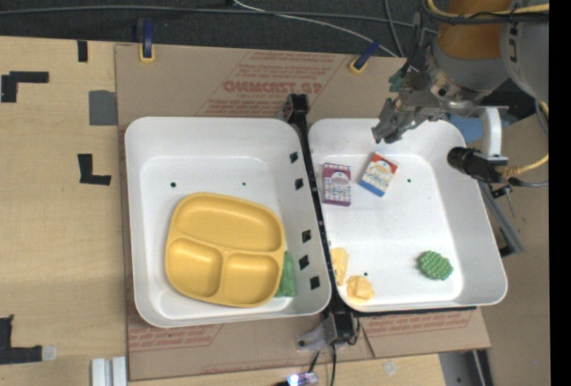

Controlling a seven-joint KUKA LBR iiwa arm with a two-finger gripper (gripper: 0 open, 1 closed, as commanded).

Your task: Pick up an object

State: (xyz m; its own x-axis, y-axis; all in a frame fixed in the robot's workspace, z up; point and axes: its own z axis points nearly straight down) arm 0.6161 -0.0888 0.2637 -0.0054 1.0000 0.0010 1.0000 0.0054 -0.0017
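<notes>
Yellow pieces (352, 279): nearest of all, at the front-left corner of the right bin (464, 224); soft-looking, irregular, poor purchase.
Green lump (434, 265): front-right of the same bin; knobbly, probably light and squashy.
Purple carton (336, 184): mid-left of that bin, lying flat, long axis running front to back; likely stiff and light, best pinched across the short sides.
Red-and-blue carton (378, 174): just right of the purple one, long axis tilted toward the far right; same pinch across its width.
Gripper (390, 127): over the far edge of the right bin, above the cartons, carrying nothing; finger gap too blurred to judge.
Yellow tray (223, 248): in the left bin; rigid, broad, awkward to pinch.
</notes>
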